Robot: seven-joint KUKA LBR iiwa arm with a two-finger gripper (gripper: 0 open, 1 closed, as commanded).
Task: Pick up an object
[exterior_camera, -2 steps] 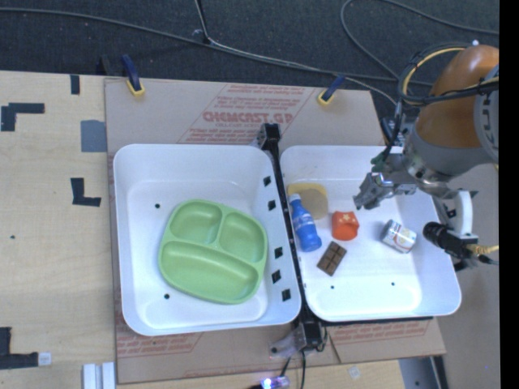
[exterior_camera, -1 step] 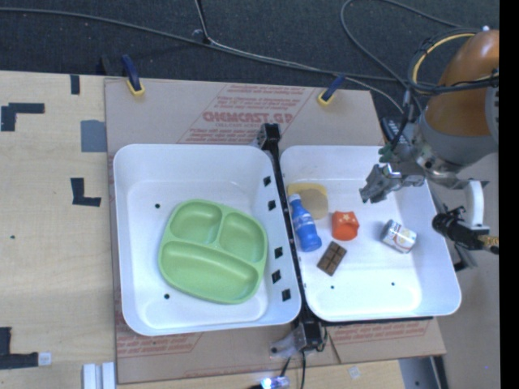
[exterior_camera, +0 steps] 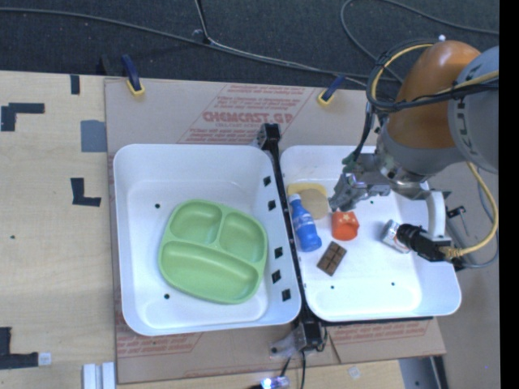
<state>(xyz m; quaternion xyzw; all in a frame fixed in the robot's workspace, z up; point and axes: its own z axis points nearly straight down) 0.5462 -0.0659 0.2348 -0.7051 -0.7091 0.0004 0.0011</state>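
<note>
Looking down at two white bins side by side.
Gripper (exterior_camera: 349,194): low in the right bin (exterior_camera: 405,298), just above the orange cup (exterior_camera: 345,225); I cannot tell if it is grabbing.
Blue bottle (exterior_camera: 305,225): left of the cup.
Brown block (exterior_camera: 331,258): below the cup.
Green plate (exterior_camera: 213,250): in the left bin (exterior_camera: 138,217).

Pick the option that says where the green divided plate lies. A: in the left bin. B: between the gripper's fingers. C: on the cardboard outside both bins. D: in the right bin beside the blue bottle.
A: the green divided plate lies flat on the floor of the left bin, across the divider from the blue bottle in the right bin.
</note>
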